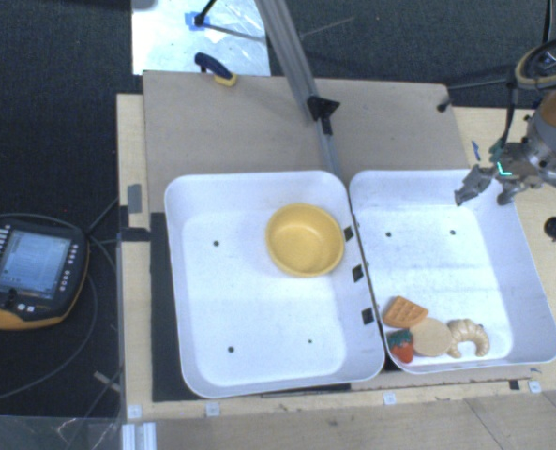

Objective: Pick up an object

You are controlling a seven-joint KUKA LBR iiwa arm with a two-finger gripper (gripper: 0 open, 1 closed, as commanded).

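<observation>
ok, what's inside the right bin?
The right bin holds a cluster at its near edge: an orange wedge, a tan round piece, a croissant-like piece, and a red item partly covered by the others, so unidentifiable.

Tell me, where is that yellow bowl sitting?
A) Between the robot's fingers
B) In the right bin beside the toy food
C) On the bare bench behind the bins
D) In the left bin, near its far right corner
D: the yellow bowl rests inside the left bin, toward its far right corner, well apart from the gripper over the right bin.
</observation>
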